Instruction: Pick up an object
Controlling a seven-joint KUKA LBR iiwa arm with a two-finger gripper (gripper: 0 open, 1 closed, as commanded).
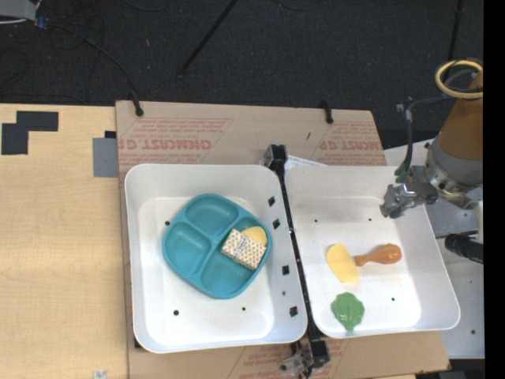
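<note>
1. The gripper is seen at the right bin's far right corner, over the white floor near the rim. Whether it is released or clenched cannot be told; nothing is seen held in it.
2. The arm is seen entering from the right, grey at the wrist with an orange section above it.
3. Three items are found on the right bin's floor, all apart from the gripper and toward the near side.
4. A brown drumstick is laid flat, closest to the gripper, its thin end pointing left.
5. A yellow piece is placed just beside the drumstick's thin end; contact between the two cannot be settled.
6. A green piece is set near the front wall, below the yellow piece and apart from it.
7. The left bin is noted touching the right bin along a black divider.
8. A teal tray with compartments is held in the left bin.
9. A patterned packet is laid in the tray's right compartment, partly over a yellow item.
10. Both bins are carried on printed cardboard on the bench.
</note>
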